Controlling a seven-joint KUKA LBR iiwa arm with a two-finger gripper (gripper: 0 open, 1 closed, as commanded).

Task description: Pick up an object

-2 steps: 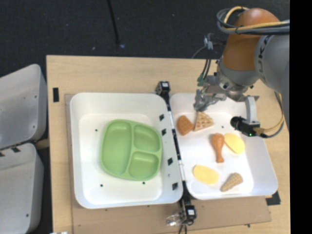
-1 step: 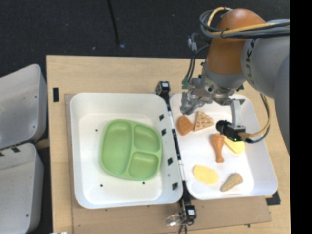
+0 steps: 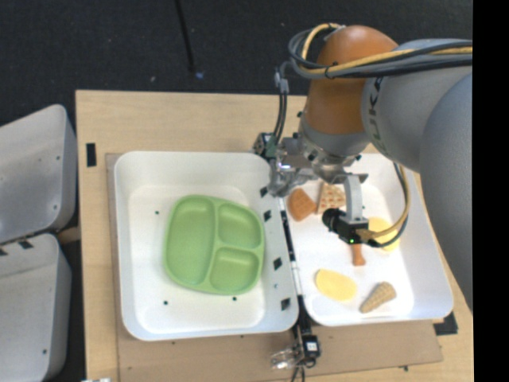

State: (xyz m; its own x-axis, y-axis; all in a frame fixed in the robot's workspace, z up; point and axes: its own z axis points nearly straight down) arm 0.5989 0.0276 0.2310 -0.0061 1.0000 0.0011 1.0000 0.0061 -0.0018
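In the right bin [image 3: 420, 270], the gripper [image 3: 296, 183] hangs just over a brown bun [image 3: 301, 206] beside a cracker [image 3: 332, 197], seemingly lined up to grab it, though how open it is I cannot tell.

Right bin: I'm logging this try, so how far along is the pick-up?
Done: the end effector is over the right bin, by the orange-brown piece and the cracker. In hand: nothing that I can see lifted; those two, the yellow oval and the cone all lie on the bin floor. Left: grasping one item and lifting it.
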